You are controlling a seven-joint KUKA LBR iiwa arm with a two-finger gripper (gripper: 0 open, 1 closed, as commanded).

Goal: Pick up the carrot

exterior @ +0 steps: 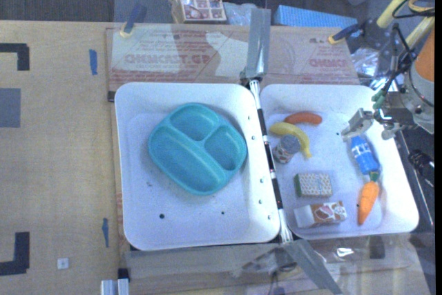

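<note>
Metal two-finger pincer [368, 122] hangs over the upper right part of the right white bin [407, 217]; its fingers stand apart with nothing between them. Just below it lies a blue bottle-shaped toy [363, 155] with a white label, and below that, touching or nearly touching its lower end, the orange plastic carrot [368, 200] with a green top, lying lengthwise near the bin's right wall. Left of these sit a yellow toy banana [289, 131], an orange-red sausage-shaped piece [303, 119], a small grey rounded object [288, 147], a green-edged speckled sponge-like block [313, 184] and a small printed carton [321, 213]. A teal sectioned plastic tray [197, 147] rests in the left white bin [138, 217] on the pale wooden worktop [55, 148].
</note>
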